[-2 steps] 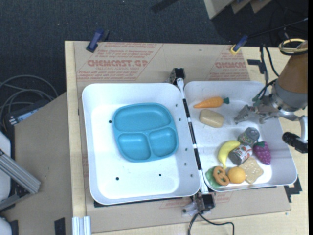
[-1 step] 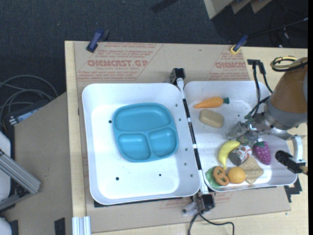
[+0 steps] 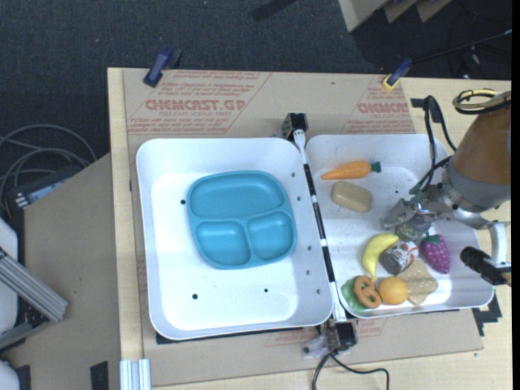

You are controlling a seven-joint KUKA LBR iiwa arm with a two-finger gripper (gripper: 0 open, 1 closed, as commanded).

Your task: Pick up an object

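The right bin (image 3: 382,154) holds several toy foods. An orange carrot (image 3: 349,170) and a beige lump (image 3: 351,196) lie near its far left side. Toward the front are a yellow banana (image 3: 375,251), a small dark can (image 3: 400,257), purple grapes (image 3: 438,253), an orange (image 3: 393,291), a pretzel (image 3: 363,292) and a tan bread slice (image 3: 420,281). My gripper (image 3: 412,217) reaches in from the right and hangs low in this bin, just behind the can and the banana's tip. I see nothing lifted between it and the bin floor.
In the left bin (image 3: 162,218) lies a blue divided plate (image 3: 240,218). A black clip strip (image 3: 313,210) runs between the bins. The grey and orange arm (image 3: 483,157) covers the right bin's far right corner. Cables trail over the bench's right edge.
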